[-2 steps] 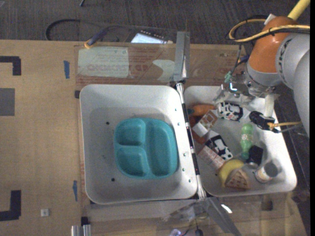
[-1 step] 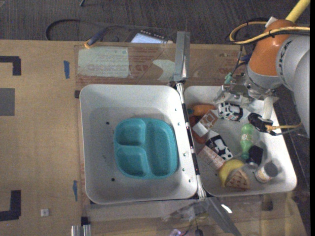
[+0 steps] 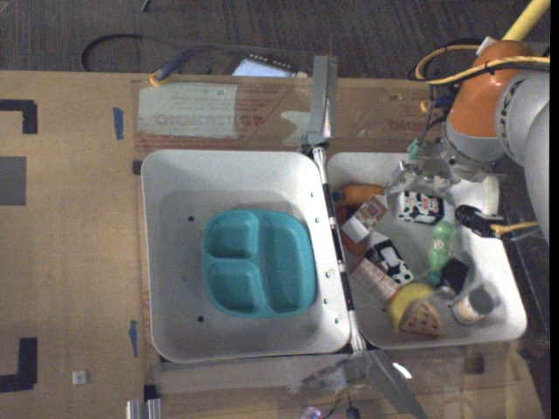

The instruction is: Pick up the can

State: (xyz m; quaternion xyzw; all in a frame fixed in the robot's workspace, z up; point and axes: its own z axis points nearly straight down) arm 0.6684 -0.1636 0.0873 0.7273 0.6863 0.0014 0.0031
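mostly the counter [image 3: 70,260] is a pale wooden board, with black tape marks at its left edge and small blue tape pieces near the left bin [image 3: 166,182]. beyond its far edge lies dark grey carpet floor [image 3: 349,16] with black cables on it. a clear plastic sheet [image 3: 188,110] with a printed label lies on the counter just behind the left bin. inside this bin rests a teal divided tray [image 3: 259,263].

the right bin [image 3: 511,308] holds many small things close together: a black-and-white carton [image 3: 421,207] at the far side, a green bottle [image 3: 439,247] in the middle, a yellow round thing [image 3: 406,301] at the near side. the can [image 3: 473,305], a small cylinder with a pale top, stands in the near right corner of the right bin.

the grey arm [image 3: 524,120] with its orange band reaches from the right, and the pincer [image 3: 417,175] hangs over the far part of the right bin, well apart from the can. whether its fingers are apart or together, i cannot tell.
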